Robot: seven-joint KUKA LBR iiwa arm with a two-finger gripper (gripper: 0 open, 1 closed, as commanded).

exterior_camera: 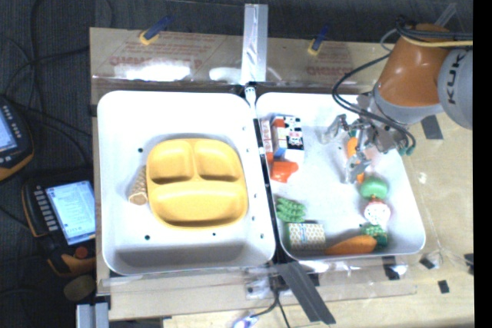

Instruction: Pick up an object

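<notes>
Starting nearest the camera, the right white bin (419,230) holds an orange plastic carrot (350,245) along its front wall, beside a small patterned box (306,233). Behind these lie a green-topped round toy (374,188) and a red-and-white round toy (377,211). Farther back, the end effector (355,154) sits low over a small orange piece (352,146); whether it is open or closed cannot be determined. For a reliable pick, centre the piece before closing, then lift vertically, clear of the green-topped toy.
</notes>
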